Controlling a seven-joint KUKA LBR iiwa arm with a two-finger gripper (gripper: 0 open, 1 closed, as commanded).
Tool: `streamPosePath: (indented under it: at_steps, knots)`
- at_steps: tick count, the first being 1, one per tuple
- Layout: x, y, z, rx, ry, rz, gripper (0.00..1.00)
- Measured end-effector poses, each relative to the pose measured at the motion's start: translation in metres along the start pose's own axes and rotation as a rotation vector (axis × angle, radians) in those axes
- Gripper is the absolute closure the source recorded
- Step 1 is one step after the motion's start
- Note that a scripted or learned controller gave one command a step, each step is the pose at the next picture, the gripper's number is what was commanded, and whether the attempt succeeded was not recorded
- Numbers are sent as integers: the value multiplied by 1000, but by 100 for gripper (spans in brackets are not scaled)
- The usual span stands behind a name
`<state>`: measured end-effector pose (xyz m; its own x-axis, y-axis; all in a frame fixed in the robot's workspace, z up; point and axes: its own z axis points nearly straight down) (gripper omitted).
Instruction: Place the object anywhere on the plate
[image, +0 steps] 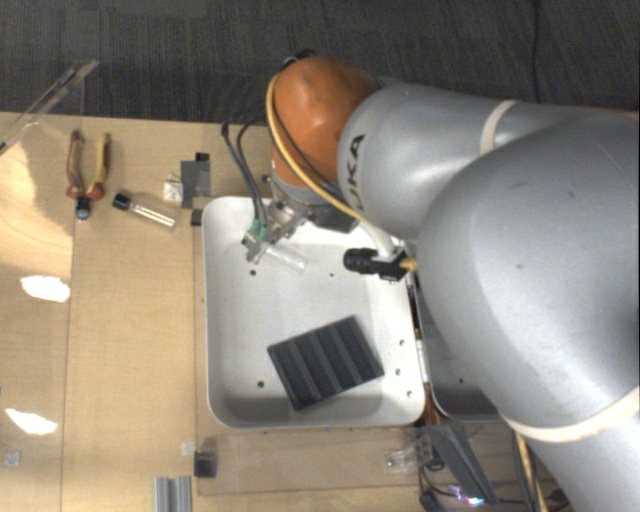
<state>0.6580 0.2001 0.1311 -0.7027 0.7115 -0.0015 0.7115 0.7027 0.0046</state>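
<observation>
A dark ribbed rectangular plate (325, 362) lies tilted on the floor of the left white bin (225, 330), towards its front. My gripper (266, 244) reaches down into the bin's far left corner, well behind the plate. A small green and clear piece (258, 236) shows at the gripper's tip, just above the bin floor. I cannot make out whether it is a separate object or part of the gripper. The grey arm with its orange band (315, 100) hides the bin's far right part.
On the bench left of the bin lie red-handled pliers (88, 168), a small clear vial (146, 209) and a black block (197, 176). The right bin (455, 402) sits mostly under the arm. A black connector (368, 262) juts from the arm over the bin.
</observation>
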Motion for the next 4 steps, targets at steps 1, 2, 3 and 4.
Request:
streamPosePath:
  at_steps: [1, 2, 3, 4]
  knots:
    - [8, 13, -77, -3, -2, -176, 100]
    - [22, 29, -108, -3, -2, -486, 100]
    - [27, 23, -57, 2, 0, 289, 100]
    - [10, 26, -32, 1, 0, 39, 100]
